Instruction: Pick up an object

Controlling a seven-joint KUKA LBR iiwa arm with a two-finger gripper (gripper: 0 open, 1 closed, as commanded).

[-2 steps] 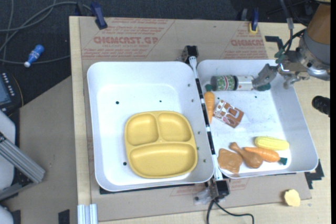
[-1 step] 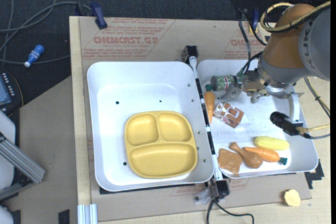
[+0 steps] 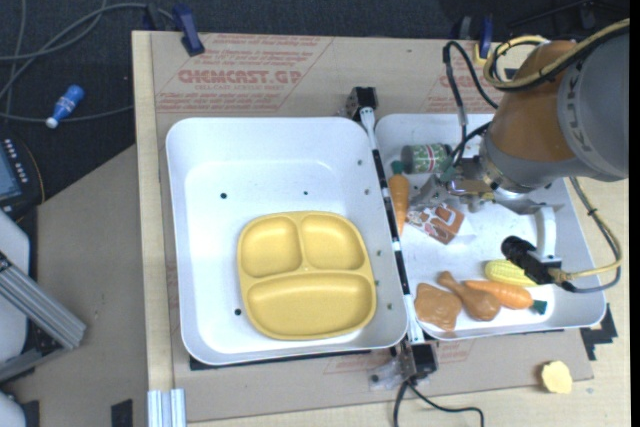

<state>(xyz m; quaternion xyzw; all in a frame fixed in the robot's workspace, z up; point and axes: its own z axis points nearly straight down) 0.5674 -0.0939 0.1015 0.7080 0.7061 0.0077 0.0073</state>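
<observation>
Objects: six in right bin (image 3: pixel 585 245); one yellow tray (image 3: pixel 305 275) left.

yellow divided plate (image 3: pixel 305 273) in white left bin (image 3: pixel 200 175), yellow corn (image 3: pixel 508 271), orange carrot (image 3: pixel 498 293), tan drumstick (image 3: pixel 440 303), green-labelled can (image 3: pixel 425 158), tan surface (image 3: pixel 260 75) with red lettering

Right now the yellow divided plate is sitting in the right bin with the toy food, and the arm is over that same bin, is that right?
Not quite. The camera view shows the yellow divided plate in the left bin, by itself. The toy food, such as the corn and the carrot, lies in the right bin, and the arm is over that right bin.
</observation>
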